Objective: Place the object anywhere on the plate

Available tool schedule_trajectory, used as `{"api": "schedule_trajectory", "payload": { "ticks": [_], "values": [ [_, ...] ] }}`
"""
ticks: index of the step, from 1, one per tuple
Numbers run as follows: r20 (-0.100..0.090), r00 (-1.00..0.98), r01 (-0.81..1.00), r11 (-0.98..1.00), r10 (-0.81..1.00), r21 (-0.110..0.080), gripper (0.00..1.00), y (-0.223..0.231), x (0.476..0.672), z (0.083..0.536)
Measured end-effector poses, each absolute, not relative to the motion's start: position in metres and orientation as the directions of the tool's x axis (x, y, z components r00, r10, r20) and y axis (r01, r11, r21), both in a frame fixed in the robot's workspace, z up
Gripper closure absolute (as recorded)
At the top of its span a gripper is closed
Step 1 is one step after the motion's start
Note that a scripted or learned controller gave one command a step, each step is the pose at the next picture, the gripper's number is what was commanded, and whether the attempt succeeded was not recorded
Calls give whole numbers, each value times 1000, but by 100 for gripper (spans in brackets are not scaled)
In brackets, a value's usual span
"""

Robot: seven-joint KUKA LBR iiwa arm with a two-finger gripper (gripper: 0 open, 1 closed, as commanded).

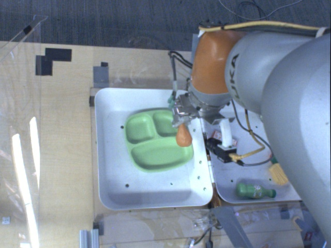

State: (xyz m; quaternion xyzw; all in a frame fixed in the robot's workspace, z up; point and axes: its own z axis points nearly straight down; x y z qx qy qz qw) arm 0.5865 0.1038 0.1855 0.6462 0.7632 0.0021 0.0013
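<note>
A single fixed camera looks down at a slant from above the bench, taking in the left white bin (106, 154) whole, with the arm (269, 81) looming large and close to its right and grey carpet (103, 9) beyond its far edge

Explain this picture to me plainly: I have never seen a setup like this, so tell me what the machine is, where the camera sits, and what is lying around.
One camera looks down at a slant on a wooden bench. The big grey shape with an orange band is a robot arm reaching in from the right. Its gripper hangs over the left white bin. That bin holds a green divided plate. An orange object sits just below the gripper at the plate's right edge; whether it is held or resting there cannot be told. The right bin holds a green bottle and a yellow brush-like item, among cables.
</note>
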Motion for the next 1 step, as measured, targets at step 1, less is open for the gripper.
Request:
{"api": "schedule_trajectory", "payload": {
  "ticks": [1],
  "values": [
    [1,-165,986,165,986,5,0,104,587,186]
  ]
}}
